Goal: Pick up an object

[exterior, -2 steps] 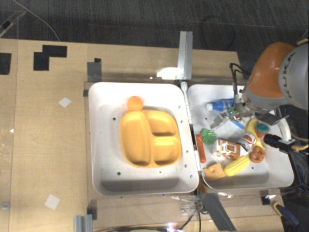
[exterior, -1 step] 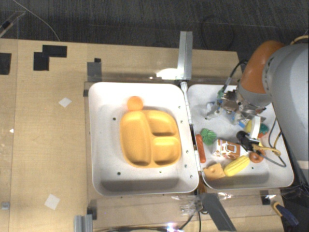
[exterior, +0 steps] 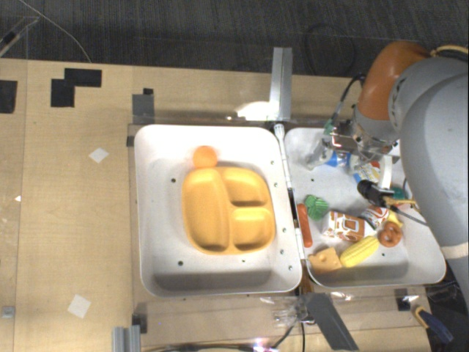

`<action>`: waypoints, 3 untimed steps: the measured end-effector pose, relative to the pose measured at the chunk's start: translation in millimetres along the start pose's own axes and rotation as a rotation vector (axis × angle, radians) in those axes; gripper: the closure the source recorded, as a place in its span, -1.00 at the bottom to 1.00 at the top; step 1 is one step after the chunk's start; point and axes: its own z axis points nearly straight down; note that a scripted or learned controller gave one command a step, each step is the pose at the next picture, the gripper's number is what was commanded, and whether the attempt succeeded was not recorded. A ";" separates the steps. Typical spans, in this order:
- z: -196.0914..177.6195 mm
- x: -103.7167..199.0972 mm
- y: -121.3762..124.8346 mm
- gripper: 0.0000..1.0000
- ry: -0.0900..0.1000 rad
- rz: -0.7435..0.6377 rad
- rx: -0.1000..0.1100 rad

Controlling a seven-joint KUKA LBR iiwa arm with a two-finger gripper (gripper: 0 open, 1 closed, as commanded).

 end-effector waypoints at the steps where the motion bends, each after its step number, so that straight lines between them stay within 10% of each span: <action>1: -8.6 0.1 -2.3 1.00 -0.001 -0.006 0.011; 2: -102.9 44.1 -0.6 1.00 0.007 0.320 -0.034; 3: -71.5 -35.7 7.4 1.00 0.002 0.265 -0.029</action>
